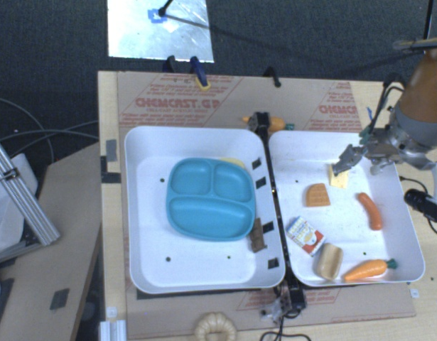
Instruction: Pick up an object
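The robot arm [417,112] reached in from the right, over the right bin [296,155]. Its hand [344,166] hung low in the top part of that bin, right by a small pale yellow piece [339,181]. I could not tell if the hand was open or closed, or if it touched the yellow piece. Below the hand lay a tan bread-like piece [317,195]. To the right of that lay an orange sausage shape [370,210]. Nearer the front of the bin sat a small white and red packet [305,234], a beige roll [329,260] and a toy carrot [366,269] with a green tip. The left bin [143,190] held a blue plate [209,198] with three parts. A small brown thing [257,237] lay just beside the plate's lower right edge. Both bins sat side by side on a brown board on the table [76,190].
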`<state>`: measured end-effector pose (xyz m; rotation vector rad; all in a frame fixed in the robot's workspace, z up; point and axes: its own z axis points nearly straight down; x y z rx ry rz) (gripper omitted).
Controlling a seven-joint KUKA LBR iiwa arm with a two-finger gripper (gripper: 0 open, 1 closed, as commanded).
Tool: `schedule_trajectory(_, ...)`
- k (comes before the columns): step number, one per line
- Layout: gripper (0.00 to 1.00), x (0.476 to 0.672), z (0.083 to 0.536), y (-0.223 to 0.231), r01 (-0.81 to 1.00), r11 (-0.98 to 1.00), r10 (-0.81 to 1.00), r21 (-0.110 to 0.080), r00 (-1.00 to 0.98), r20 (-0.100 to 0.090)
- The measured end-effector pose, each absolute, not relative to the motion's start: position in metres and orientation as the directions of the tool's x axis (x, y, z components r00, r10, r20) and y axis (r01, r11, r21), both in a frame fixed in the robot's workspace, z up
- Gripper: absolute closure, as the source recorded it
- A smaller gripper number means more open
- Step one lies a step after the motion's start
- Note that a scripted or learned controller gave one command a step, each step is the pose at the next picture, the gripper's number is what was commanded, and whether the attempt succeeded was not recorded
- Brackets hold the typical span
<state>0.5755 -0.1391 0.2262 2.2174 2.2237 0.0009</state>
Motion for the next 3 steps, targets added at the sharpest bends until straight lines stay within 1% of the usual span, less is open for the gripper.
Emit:
schedule_trajectory(1,0.0,0.575,0.171,-0.129,1.0,0.003,1.0,-0.003,-0.003,0.001)
schedule_trajectory(2,0.0,0.581,0.126,-0.123,1.0,0.005,1.0,-0.003,-0.005,0.001)
schedule_trajectory(3,0.0,0.581,0.082,-0.123,1.0,0.001,1.0,-0.003,-0.001,0.0)
